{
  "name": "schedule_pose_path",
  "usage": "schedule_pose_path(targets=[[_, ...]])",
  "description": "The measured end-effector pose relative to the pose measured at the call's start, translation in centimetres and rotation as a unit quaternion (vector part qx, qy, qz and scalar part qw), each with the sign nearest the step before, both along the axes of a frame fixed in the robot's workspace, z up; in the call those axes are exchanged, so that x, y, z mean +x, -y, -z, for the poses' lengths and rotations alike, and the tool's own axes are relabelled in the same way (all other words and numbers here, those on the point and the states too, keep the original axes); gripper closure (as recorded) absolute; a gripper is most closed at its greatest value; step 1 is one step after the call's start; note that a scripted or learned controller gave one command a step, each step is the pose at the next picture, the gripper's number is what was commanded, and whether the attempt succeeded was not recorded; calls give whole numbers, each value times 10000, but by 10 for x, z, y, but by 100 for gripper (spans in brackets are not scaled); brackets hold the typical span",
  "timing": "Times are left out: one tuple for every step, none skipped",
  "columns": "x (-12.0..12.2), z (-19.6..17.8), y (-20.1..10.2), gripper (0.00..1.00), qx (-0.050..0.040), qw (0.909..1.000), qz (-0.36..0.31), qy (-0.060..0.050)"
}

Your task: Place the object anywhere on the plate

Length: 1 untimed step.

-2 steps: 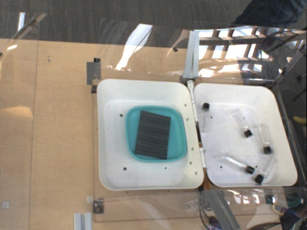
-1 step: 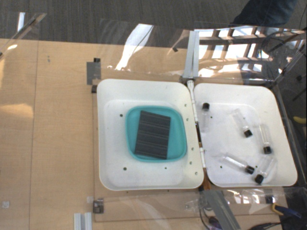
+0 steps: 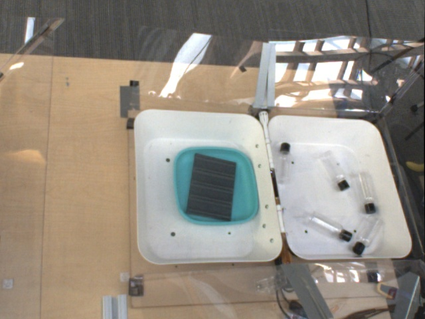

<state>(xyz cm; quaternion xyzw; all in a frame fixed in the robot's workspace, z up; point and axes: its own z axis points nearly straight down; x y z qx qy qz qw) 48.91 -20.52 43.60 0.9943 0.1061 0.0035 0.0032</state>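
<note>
A teal square plate (image 3: pixel 247 185) lies in the middle of the left white bin (image 3: pixel 153 238). On it rests a dark grey ribbed rectangular block (image 3: pixel 212 187), lying flat and slightly turned, well inside the plate's rim. The right white bin (image 3: pixel 392 244) holds several clear vials with black caps: one lies near the bin's middle (image 3: pixel 334 171), one at the right side (image 3: pixel 366 193), and others near the front (image 3: pixel 327 226). A single small black cap (image 3: pixel 284 147) sits at the right bin's back left.
Both bins sit side by side on a tan wooden bench, joined by a narrow divider (image 3: pixel 271 171). A metal frame and cables (image 3: pixel 345 65) stand behind the right bin. Small metal brackets (image 3: pixel 129 102) flank the left bin's corners.
</note>
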Motion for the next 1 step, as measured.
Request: schedule_pose_path(targets=[[0,0,0,0,0,10000,-1,0]])
